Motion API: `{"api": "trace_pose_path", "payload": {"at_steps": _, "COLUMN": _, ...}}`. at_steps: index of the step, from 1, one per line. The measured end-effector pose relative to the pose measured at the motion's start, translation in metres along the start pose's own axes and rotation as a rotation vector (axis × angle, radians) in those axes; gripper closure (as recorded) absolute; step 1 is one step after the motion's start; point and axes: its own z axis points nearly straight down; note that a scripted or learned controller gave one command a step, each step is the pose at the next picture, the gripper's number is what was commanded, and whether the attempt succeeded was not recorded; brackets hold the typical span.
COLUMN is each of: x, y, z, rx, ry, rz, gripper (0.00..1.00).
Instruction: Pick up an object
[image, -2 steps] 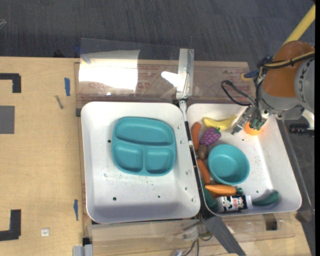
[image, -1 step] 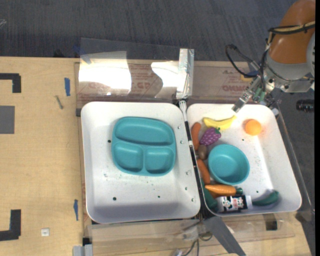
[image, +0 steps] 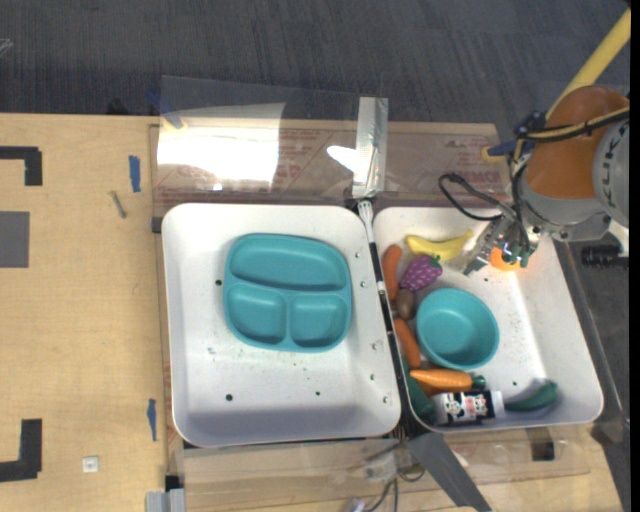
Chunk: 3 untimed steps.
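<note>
Orange piece (image: 508, 259), small and round, is lying in the right bin (image: 560, 330) near its far edge, toward the far right corner; the gripper (image: 497, 252) is sitting right against it, and whether the gripper is wide, narrow or holding the piece cannot be told from this angle; the grey arm (image: 575, 170) with its orange band is reaching in over the bin's far right corner.

A teal bowl (image: 457, 327) is standing upright in the middle of the right bin; a yellow banana (image: 440, 245) is lying near the far edge, just left of the gripper; a purple bunch of grapes (image: 421, 271) is resting between the banana and the bowl; a carrot (image: 392, 265) is lying along the bin's left edge beside the grapes; a second carrot (image: 440, 379) is lying just in front of the bowl; a small bottle (image: 468, 405) is lying on its side against the near edge; a dark green vegetable (image: 530, 397) is lying toward the near right corner.

A teal divided plate (image: 288, 292) is sitting flat in the middle of the left bin (image: 200, 370); both bins are resting side by side on the wooden bench (image: 70, 330), touching along their shared edge.
</note>
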Motion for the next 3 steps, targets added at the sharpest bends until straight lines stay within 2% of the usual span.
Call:
{"api": "trace_pose_path", "payload": {"at_steps": 1, "x": -0.006, "y": 0.018, "z": -0.153, "rx": -0.005, "ry": -0.011, "rz": 0.009, "gripper": 1.0}}
{"api": "trace_pose_path", "payload": {"at_steps": 2, "x": 0.021, "y": 0.022, "z": -0.003, "rx": 0.001, "ry": 0.014, "rz": -0.446, "gripper": 1.0}}
{"api": "trace_pose_path", "payload": {"at_steps": 3, "x": 0.015, "y": 0.016, "z": -0.172, "rx": -0.003, "ry": -0.01, "rz": -0.389, "gripper": 1.0}}
